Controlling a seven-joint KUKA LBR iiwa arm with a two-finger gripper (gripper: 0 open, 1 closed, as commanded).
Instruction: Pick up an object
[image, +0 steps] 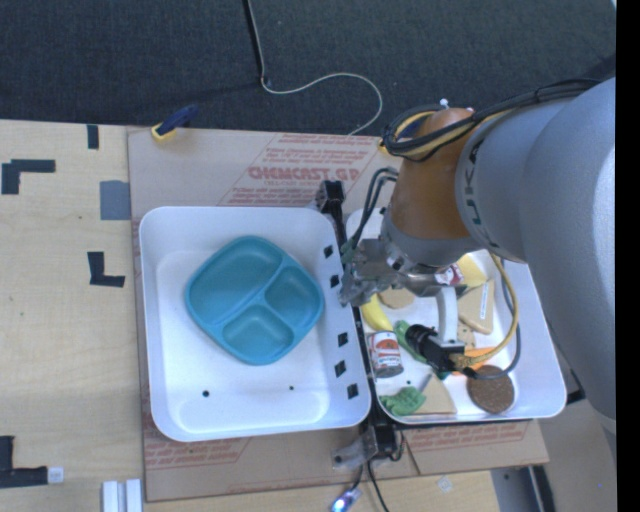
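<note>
Fingers (395, 280) apart over diagonally lying banana (375, 316)

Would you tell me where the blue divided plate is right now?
The blue divided plate lies in the left bin of the camera view, near its middle, across the divider from the gripper over the right bin.

The grey arm (560, 210) reaches in from the right, its orange band (430, 190) just above the wrist; the gripper (400, 290) hangs below that band, pointing down, its fingers hidden from view
</note>
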